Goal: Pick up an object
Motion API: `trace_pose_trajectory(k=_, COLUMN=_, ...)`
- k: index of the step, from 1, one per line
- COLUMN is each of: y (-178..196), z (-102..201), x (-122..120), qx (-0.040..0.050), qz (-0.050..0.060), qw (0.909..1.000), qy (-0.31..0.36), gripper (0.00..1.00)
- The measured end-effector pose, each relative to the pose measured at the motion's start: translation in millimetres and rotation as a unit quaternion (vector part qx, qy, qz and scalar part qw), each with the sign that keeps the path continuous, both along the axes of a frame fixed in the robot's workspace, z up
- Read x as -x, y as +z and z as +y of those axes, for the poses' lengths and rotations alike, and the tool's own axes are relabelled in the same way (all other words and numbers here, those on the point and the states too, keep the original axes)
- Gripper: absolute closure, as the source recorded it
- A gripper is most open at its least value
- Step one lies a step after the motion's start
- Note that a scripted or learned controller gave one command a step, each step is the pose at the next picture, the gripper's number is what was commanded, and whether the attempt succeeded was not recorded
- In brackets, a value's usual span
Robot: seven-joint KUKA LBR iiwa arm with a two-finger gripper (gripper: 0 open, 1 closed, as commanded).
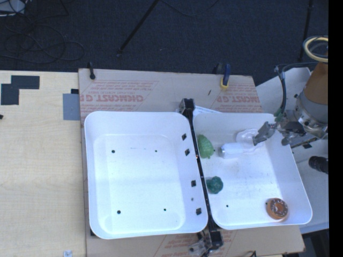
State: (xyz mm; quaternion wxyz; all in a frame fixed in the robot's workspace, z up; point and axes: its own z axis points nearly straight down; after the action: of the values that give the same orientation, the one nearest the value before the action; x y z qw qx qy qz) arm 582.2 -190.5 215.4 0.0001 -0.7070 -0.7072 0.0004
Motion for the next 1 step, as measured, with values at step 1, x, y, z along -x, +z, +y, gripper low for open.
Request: trace_pose_trajectory(k=1, y=-110.5, z=37.8, x=-38.2, qx=-0.0004, qz=0.001, qw=1.0000, qy=0.000, gripper=0.00)
